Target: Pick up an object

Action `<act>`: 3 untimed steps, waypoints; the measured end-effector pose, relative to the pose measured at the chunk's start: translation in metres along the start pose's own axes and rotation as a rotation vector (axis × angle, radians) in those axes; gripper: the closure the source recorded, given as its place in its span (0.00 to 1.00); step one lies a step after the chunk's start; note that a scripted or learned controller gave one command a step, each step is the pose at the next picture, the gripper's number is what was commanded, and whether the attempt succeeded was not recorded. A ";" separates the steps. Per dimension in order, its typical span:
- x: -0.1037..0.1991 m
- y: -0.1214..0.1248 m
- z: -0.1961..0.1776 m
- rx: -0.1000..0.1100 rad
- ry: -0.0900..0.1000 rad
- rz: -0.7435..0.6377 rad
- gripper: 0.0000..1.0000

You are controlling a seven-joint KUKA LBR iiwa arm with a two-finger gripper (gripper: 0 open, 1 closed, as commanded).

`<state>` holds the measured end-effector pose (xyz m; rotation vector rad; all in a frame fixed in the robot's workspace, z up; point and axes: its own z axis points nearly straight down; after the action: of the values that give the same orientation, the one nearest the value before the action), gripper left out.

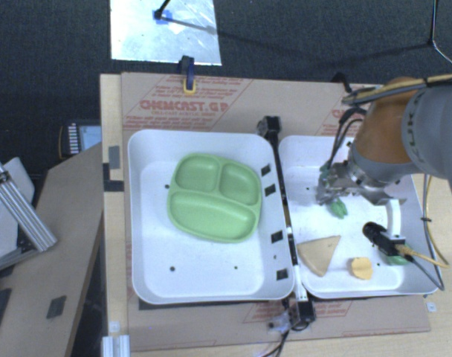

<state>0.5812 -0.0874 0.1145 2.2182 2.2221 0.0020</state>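
My gripper (331, 193) reaches down into the right bin (304, 151), near its middle. A small green object (339, 208) lies right under its tip, touching or nearly touching it. The wrist hides the fingers. A tan wedge-shaped piece (320, 253) lies at the front of the right bin, and a small yellow piece (361, 268) sits to its right. A green divided plate (215, 197) rests in the left bin (148, 259).
A black divider with clips (278, 199) runs between the two bins. The bins sit on a cardboard sheet (211, 103). A shiny metal sheet (165, 19) lies on the dark floor behind the bench.
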 end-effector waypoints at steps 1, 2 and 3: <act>-0.011 0.001 -0.052 -0.003 -0.001 0.002 1.00; -0.016 0.008 -0.098 -0.004 -0.001 -0.001 1.00; -0.016 0.009 -0.153 -0.005 -0.001 -0.002 1.00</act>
<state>0.5903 -0.1036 0.2671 2.2125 2.2216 0.0067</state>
